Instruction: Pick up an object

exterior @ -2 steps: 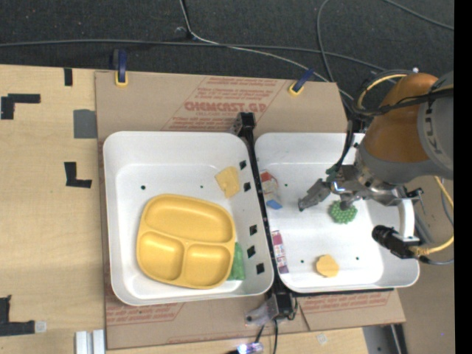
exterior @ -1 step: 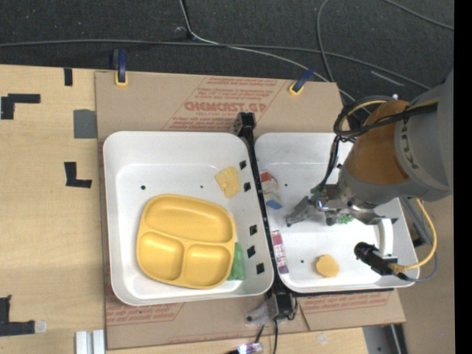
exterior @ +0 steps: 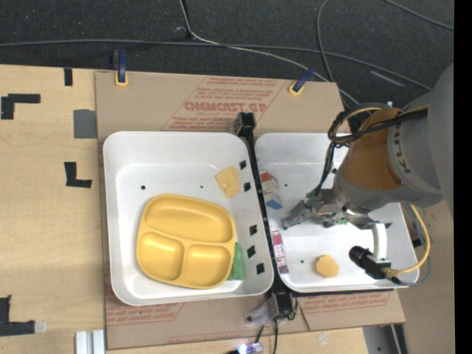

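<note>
My gripper (exterior: 293, 217) hangs low in the left half of the right bin (exterior: 295, 150), pointing toward the divider between the bins. Nothing is visibly held in it. A small round yellow-orange object (exterior: 327, 266) lies near the bin's front wall, to the right of and below the gripper. A small red and white packet (exterior: 269, 186) lies by the divider just above the gripper. Another flat packet (exterior: 279, 248) lies along the divider just below it. The arm's grey body and orange band (exterior: 372, 164) cover the right part of this bin.
The left bin (exterior: 118, 161) holds a yellow divided plate (exterior: 184, 240), a pale yellow wedge (exterior: 228, 182) near the divider, and a green piece (exterior: 237, 262) tucked at the plate's right edge. A black connector with yellow cable (exterior: 369, 262) hangs off the arm near the front right.
</note>
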Robot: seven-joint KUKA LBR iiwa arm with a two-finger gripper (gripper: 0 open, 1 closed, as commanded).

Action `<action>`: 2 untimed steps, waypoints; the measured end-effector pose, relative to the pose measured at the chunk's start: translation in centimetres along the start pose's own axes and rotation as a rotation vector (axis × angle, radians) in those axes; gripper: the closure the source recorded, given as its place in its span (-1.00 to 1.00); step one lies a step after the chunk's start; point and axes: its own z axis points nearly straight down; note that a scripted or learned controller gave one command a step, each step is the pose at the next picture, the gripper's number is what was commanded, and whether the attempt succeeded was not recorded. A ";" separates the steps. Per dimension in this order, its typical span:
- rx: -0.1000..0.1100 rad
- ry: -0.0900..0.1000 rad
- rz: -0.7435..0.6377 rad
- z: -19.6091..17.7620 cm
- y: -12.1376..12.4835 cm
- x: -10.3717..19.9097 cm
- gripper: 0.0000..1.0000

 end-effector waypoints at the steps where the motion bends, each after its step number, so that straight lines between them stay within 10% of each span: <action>1: -0.003 -0.002 0.000 -1.2 0.1 0.0 1.00; 2: -0.005 0.000 0.000 -7.1 0.9 -0.2 1.00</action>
